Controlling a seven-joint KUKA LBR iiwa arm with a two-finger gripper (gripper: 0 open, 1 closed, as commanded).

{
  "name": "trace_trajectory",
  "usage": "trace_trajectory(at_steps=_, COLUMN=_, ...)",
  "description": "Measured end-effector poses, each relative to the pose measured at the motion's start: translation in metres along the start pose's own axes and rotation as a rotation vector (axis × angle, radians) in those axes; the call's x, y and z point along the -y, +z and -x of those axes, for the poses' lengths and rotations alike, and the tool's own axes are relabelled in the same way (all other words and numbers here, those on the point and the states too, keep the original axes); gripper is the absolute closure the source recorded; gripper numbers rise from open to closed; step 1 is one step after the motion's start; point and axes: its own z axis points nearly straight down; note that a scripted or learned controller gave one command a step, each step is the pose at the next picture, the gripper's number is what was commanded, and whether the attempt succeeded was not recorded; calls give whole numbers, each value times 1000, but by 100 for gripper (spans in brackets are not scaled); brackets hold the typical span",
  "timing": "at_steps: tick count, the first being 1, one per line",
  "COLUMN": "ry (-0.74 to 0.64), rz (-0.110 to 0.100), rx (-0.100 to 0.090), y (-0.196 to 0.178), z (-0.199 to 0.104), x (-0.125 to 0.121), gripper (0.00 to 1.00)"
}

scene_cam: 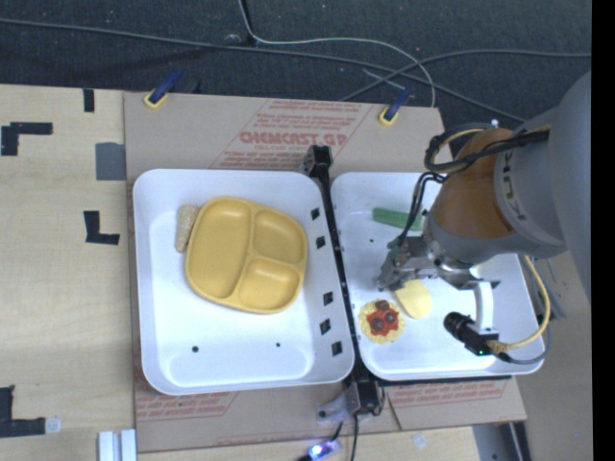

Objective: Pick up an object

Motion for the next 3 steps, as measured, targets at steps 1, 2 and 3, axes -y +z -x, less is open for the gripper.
trace_trajectory(at_steps=1, ry=2, rz=-2, rx=-1, y=-42, z=2, x=1, gripper=100)
trace_trajectory(at_steps=2, ry=1, rz=0, rx=-1, y=-106, z=1, x=0, gripper=100)
trace_trajectory(at_steps=3, ry=1, rz=2, rx=0, y=-168, z=-3, x=1, gripper=100)
